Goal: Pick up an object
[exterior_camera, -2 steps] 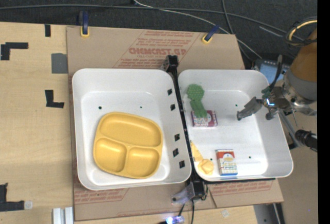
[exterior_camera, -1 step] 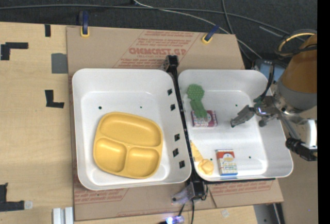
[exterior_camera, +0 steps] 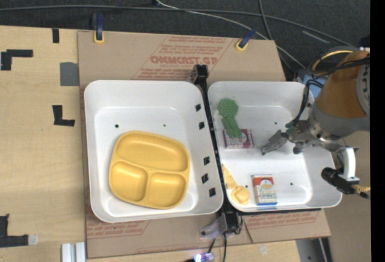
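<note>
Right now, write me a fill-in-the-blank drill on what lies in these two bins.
1. The yellow tray lies in the ____ bin.
2. The green brush lies in the ____ bin.
3. The yellow tray has ____ compartments.
4. The gripper hangs over the ____ bin.

Missing words: left; right; three; right

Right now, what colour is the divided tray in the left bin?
Yellow tray, seen in the camera view.
</note>
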Tool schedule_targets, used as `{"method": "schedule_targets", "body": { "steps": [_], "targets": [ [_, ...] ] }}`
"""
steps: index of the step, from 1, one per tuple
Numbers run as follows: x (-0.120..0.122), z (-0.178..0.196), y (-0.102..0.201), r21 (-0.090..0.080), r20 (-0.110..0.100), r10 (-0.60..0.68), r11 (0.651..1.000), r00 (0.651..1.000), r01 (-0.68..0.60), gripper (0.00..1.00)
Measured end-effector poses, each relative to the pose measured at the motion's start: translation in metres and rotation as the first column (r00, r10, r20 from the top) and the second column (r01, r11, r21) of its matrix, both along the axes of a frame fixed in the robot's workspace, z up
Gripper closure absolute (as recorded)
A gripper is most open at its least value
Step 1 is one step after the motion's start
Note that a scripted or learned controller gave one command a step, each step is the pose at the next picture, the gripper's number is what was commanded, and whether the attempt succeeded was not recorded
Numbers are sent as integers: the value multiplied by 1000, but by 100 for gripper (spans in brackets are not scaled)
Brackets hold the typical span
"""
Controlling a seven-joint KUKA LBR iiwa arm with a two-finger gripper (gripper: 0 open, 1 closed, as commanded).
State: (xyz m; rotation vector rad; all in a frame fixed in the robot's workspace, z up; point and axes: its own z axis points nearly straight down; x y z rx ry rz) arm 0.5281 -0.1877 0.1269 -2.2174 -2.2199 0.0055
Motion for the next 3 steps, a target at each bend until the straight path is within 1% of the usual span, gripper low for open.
{"method": "schedule_targets", "body": {
  "steps": [1, 2, 3],
  "targets": [
    [1, 12, 1, 1, 2, 1, 1000, 1000, -1, 100],
    [-5, 56, 1, -1, 8, 0, 1000, 1000, 0, 100],
    [-4, 90, 2, -1, 8, 0, 1000, 1000, 0, 100]
  ]
}}
